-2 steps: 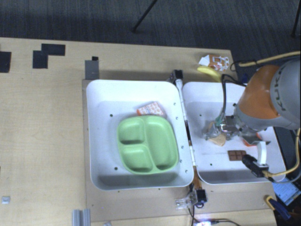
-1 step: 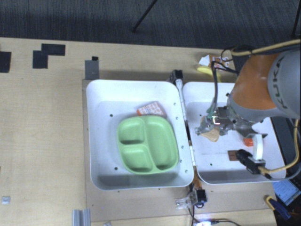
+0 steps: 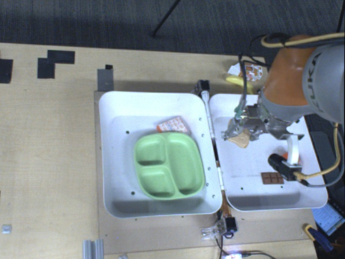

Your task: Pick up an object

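Observation:
My gripper (image 3: 241,129) hangs low over the upper left part of the right bin (image 3: 307,198). A small tan object (image 3: 242,141) shows right at its tip, partly covered by it, and whether it is gripped I cannot tell. A brown chocolate-like bar (image 3: 272,178) lies flat near the front of the same bin. In the left bin (image 3: 116,144) sits a green divided plate (image 3: 168,165), with a red and white packet (image 3: 173,124) just behind it.
The ridge between the two bins (image 3: 214,150) runs just left of the gripper. Behind the right bin, on the bench, lie a yellow item (image 3: 236,81) and a small printed packet (image 3: 254,71). Black markers (image 3: 54,62) are stuck on the bench at the far left.

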